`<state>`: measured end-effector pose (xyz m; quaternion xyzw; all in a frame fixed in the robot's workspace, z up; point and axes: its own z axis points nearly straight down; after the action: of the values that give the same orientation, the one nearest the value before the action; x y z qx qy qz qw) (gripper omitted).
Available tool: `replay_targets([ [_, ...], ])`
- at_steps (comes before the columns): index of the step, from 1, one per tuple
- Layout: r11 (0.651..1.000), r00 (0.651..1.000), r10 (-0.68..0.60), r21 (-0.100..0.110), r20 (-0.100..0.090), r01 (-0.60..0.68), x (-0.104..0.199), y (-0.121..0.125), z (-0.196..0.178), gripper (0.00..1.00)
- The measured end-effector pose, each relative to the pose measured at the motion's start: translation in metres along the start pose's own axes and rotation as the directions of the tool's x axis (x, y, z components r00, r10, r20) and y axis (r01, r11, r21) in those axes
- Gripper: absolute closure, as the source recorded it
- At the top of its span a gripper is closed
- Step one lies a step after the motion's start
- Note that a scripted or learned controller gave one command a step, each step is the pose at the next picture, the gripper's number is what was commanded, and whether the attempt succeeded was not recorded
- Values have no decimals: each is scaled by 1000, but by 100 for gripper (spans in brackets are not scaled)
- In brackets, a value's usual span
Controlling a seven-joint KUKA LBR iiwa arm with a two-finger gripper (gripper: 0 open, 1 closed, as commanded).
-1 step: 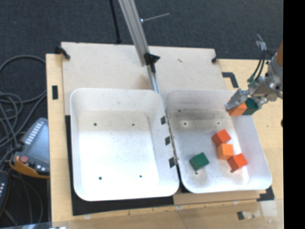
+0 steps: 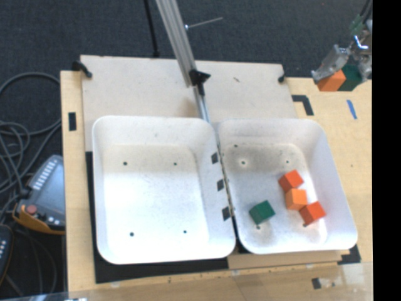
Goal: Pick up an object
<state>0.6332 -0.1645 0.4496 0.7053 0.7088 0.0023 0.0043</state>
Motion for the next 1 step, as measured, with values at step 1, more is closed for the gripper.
replay_targets([
  [1, 1000, 1000, 6, 13, -3, -6, 4, -63, 33, 0],
])
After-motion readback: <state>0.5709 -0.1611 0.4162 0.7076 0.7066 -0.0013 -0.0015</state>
